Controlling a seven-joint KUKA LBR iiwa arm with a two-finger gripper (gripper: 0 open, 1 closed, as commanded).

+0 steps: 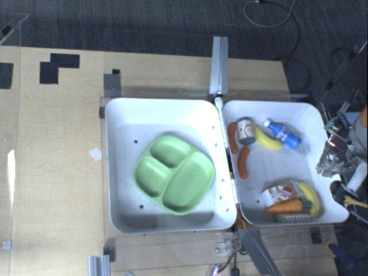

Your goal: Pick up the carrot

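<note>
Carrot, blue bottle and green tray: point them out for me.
carrot (286,207), camera view, middle of its orange body
blue bottle (286,135), camera view, blue body below the white cap
green tray (190,180), camera view, floor of its largest compartment

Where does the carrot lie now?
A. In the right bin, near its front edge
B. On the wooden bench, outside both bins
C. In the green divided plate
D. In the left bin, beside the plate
A: the carrot lies in the right bin, by its front wall, beside a yellow banana.
</note>
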